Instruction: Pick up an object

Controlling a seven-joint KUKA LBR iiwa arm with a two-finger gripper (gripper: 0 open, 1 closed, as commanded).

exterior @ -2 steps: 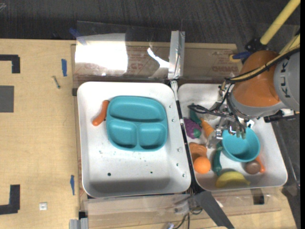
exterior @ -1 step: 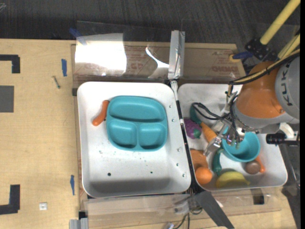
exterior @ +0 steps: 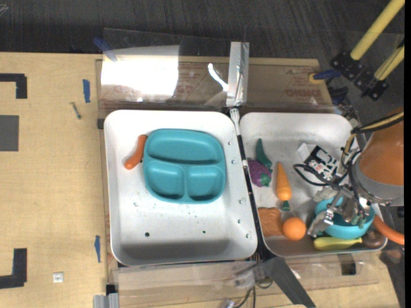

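My gripper reaches low into the front right corner of the right bin. It hangs over a teal bowl and a yellow banana. An orange ball lies just to its left, apart from it. Further left in that bin are a carrot, a purple toy, a dark green pepper and an orange-brown lump. The gripper's body and cables hide what is directly beneath it.
The left bin holds a teal divided plate with an orange sausage-shaped toy at its left edge. A brown piece lies at the right bin's front right. The arm's orange band looms over the right rim.
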